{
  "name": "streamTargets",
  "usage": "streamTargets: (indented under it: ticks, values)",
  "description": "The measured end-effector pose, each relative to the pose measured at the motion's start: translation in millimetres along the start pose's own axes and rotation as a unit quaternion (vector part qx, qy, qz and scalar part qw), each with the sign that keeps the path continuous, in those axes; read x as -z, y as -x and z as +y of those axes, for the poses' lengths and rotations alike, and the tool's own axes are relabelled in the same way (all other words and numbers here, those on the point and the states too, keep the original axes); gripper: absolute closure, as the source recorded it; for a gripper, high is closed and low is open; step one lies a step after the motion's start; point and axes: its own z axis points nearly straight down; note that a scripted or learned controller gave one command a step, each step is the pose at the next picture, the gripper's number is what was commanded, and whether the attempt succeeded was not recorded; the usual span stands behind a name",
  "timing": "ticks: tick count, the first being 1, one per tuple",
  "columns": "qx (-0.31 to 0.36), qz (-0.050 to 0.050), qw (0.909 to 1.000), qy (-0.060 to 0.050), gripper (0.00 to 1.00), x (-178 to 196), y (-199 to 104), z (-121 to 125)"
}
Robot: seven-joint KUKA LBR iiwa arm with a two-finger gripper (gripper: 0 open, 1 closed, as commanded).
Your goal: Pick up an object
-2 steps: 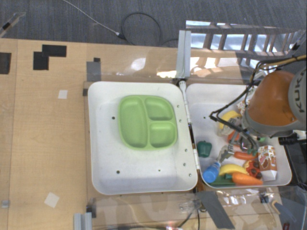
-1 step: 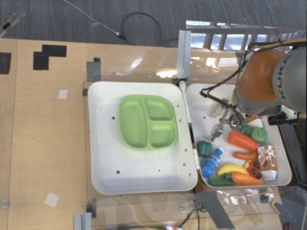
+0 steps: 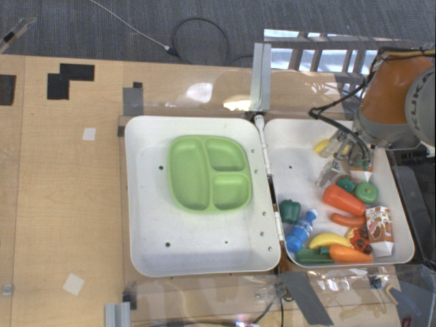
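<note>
My gripper hangs low over the upper middle of the right bin, fingers open and nothing between them. A small yellow object lies just to its upper left. Right below it are an orange carrot and a green round toy. Further toward the bin's front lie a red chili, a small carton, a banana, a second carrot, a green pepper and a blue bottle.
The left bin holds a green divided plate. A metal divider runs between the bins. A grey rack stands behind the right bin. The arm's orange band is above the bin's back right corner.
</note>
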Motion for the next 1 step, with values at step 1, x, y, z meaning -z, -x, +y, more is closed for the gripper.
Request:
streamTargets:
  ticks: [1]
  values:
    - [0.095,-0.013,0.9954,0.000,0.00,-0.8,-25.7,-51.3]
